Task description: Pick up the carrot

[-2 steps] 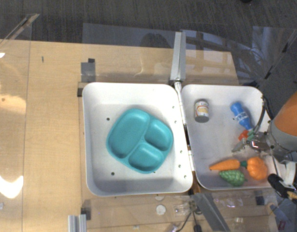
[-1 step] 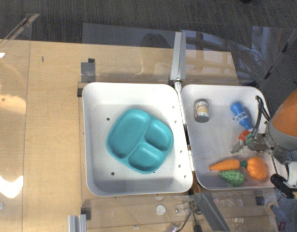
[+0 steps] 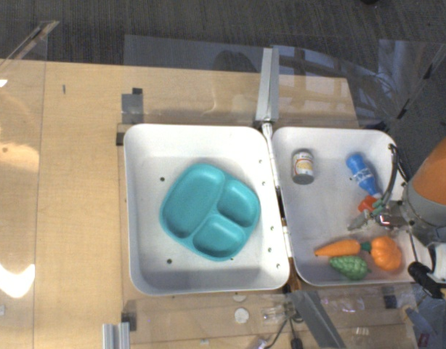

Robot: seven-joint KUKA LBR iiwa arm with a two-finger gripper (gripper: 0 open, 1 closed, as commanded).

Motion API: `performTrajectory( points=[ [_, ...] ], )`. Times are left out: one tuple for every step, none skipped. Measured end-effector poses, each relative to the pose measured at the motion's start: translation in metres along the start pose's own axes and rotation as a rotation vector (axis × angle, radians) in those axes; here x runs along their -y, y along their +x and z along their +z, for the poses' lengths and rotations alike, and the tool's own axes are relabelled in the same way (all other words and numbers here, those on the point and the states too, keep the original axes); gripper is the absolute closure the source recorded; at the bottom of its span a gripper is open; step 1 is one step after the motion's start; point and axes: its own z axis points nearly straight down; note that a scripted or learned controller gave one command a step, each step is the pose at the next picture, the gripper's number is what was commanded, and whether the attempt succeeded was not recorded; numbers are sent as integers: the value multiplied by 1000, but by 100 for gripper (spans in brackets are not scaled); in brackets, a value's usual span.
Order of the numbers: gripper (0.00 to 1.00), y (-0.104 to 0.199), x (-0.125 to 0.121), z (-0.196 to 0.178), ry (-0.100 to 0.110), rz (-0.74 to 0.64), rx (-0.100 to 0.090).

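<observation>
Carrot [image 3: 338,249], orange and tapered with a green stem end, lies flat near the right bin's [image 3: 321,151] front edge, beside a small pumpkin [image 3: 386,254]. Just above the pumpkin hangs the gripper [image 3: 378,217]; its grip state cannot be made out.

One fixed camera looks down aslant over both bins [image 3: 136,217].
</observation>
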Motion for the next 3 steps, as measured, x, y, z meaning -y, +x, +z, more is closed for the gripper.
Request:
performTrajectory(
  points=[
    [0,4,-1,-1,-3,-186,2],
    [0,-1,0,0,1,-96,-1],
    [0,-4,0,0,3,-55,-5]
  ],
)
